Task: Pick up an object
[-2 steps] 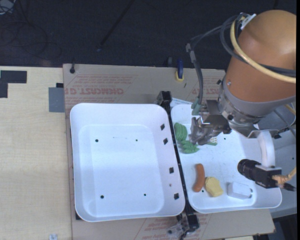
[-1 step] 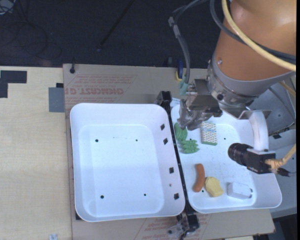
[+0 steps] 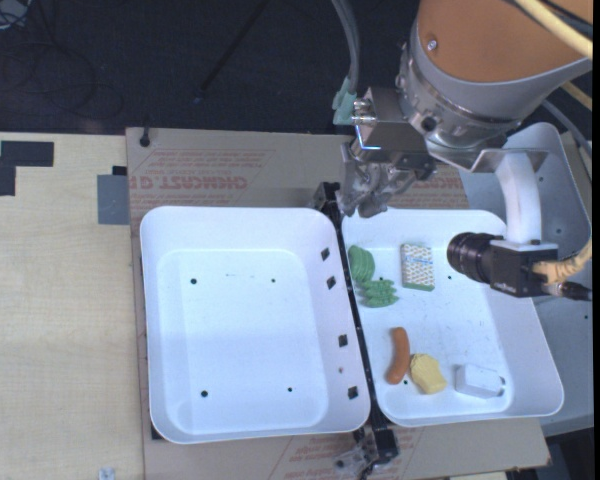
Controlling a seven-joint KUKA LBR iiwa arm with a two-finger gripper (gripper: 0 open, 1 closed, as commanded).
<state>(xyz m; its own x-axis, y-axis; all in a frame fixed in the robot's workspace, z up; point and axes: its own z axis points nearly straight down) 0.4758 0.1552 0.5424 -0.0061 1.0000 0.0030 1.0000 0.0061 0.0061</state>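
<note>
Bins side by side: left bin point(image 3: 170, 238), right bin point(image 3: 540, 388) holding green object point(image 3: 365, 273), patterned block point(image 3: 417, 266), orange sausage point(image 3: 397, 354), yellow piece point(image 3: 428, 374), white block point(image 3: 478, 380). Gripper point(image 3: 372, 196) above right bin's far left corner, grip state cannot be told.

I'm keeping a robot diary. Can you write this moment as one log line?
gripper: over right bin's back-left corner, holding nothing seen | right bin: green toy, sponge, carrot, yellow toy, white block

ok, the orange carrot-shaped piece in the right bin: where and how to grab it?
Grip the orange carrot-shaped piece at mid-length, coming straight down, fingers closing across its narrow width. It lies flat and long, running toward the near rim. The yellow piece sits close by its lower end, so stay above that.
</note>
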